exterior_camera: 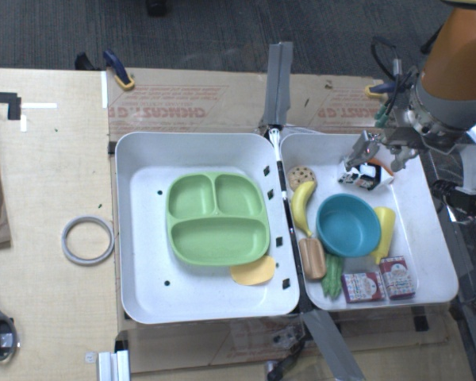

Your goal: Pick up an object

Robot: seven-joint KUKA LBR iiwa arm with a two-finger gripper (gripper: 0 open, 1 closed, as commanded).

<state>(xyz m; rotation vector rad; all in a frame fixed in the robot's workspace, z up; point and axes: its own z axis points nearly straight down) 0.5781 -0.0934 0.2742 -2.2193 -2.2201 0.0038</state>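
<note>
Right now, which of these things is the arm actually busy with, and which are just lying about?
Part of the job:
gripper, above the right bin
banana
blue bowl
cookie
two small cartons

Lying about:
green divided plate in the left bin
tape ring
scissors

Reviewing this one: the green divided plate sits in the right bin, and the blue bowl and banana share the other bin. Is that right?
Not quite. The camera view shows the green plate in the left bin, not the right. The blue bowl and banana do share the other bin, the right one.
</note>
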